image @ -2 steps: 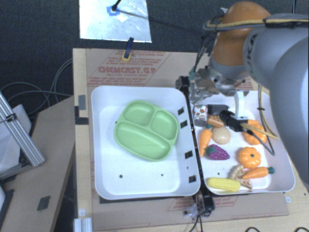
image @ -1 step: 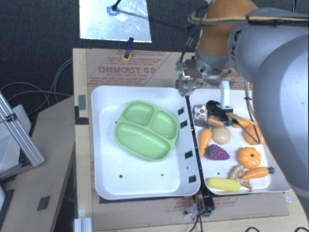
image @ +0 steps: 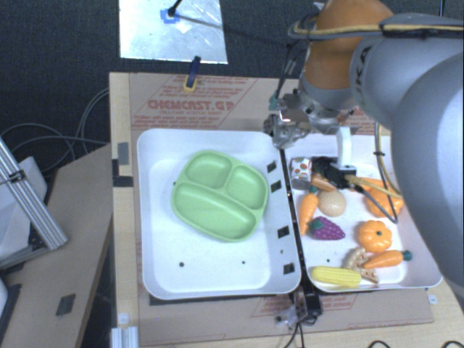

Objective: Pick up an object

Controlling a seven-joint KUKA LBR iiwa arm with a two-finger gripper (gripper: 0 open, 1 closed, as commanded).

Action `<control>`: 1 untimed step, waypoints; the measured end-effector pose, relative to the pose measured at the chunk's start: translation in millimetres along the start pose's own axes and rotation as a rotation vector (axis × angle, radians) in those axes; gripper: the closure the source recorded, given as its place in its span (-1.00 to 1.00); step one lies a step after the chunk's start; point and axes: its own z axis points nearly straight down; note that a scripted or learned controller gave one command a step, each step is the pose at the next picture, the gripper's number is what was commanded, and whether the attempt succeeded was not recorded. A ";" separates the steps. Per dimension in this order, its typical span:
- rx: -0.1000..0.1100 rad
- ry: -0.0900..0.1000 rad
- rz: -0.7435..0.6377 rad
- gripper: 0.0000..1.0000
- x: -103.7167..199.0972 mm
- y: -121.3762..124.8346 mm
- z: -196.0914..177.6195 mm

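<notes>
Above the far end of the divider between the two bins, the hand [image: 287, 130] is seen, hanging from the grey arm [image: 406, 85] that reaches in from the right. Whether it is spread or pressed together cannot be told, because the wrist covers it from this angle, and nothing is seen held in it. On the bench [image: 217, 96], the left bin [image: 156, 267] carries a green divided plate [image: 220, 194], lying a little tilted near its middle. The right bin [image: 424, 274] holds the toy foods that could be picked: a small printed can [image: 301, 169] nearest to the hand, a carrot [image: 308, 207] beside the divider, a beige egg-like piece [image: 333, 204], purple grapes [image: 328, 228], a small pumpkin [image: 375, 235], a second carrot [image: 386, 259] and a corn cob [image: 335, 275] at the near edge. The toys are crowded closely, several touching each other, so a clean grip is judged to be difficult. The hand is probably kept high at the bin's far corner so that a descent on one toy can be chosen; no toy is lifted yet.
</notes>
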 end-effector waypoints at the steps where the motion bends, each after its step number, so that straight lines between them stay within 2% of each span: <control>1: -0.002 0.001 -0.006 1.00 2.1 13.4 -8.7</control>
